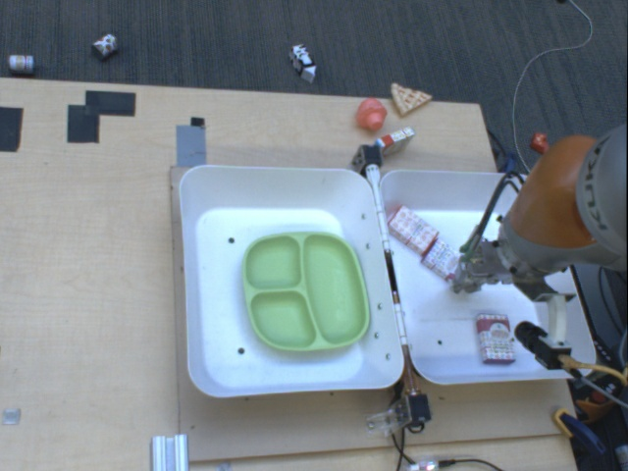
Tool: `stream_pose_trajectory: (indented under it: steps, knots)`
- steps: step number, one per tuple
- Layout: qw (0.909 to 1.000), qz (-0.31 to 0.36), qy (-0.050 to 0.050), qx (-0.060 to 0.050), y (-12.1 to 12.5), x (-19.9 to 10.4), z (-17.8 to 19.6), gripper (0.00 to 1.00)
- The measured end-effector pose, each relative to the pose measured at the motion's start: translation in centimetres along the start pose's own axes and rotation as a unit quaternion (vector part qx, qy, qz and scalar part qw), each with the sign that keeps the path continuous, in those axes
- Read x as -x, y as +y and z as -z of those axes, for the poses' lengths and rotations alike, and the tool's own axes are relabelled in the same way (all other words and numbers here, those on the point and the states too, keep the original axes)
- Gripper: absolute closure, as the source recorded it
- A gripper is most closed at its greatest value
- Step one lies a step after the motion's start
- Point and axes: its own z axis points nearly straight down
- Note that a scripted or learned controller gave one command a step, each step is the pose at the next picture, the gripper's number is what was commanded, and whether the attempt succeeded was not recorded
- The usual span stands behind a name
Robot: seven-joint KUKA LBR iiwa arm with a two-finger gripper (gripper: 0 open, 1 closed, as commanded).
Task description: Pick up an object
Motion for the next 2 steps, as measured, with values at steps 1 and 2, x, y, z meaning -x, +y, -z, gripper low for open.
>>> stream_pose_trajectory:
  steps: [1, 2]
  knots:
    - [1.0000, 0.000, 0.000, 0.000, 0.0, 0.0, 0.0, 0.00]
    - [1.0000, -0.001, -0.001, 0.000, -4.7, -2.5, -1.0, 0.00]
